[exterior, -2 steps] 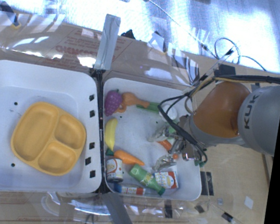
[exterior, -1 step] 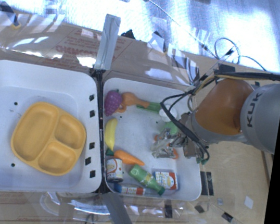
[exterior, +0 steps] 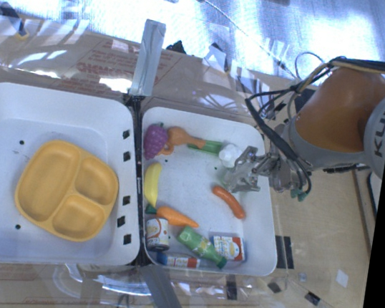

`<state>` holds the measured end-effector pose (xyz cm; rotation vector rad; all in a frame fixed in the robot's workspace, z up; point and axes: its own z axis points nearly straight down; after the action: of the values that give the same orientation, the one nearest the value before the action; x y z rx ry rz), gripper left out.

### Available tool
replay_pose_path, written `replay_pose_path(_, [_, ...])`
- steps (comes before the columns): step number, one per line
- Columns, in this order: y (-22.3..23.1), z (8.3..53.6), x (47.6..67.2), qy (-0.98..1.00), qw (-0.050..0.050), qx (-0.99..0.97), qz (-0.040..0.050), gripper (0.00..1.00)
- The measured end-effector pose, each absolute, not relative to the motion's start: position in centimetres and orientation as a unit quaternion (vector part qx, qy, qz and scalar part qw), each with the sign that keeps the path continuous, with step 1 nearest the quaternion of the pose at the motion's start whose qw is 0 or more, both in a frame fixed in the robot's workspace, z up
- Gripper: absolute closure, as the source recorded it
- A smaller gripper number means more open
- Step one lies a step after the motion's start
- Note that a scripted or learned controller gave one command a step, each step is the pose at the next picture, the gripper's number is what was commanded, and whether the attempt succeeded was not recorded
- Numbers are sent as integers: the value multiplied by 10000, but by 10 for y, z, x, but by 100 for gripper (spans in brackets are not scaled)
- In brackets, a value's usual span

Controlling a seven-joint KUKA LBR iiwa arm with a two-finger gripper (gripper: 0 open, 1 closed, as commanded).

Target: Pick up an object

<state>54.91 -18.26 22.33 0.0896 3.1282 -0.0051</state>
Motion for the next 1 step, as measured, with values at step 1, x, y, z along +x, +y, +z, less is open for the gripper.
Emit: replay_pose_path(1, [-152, 187, 495, 10000, -6, -93, 5, 100])
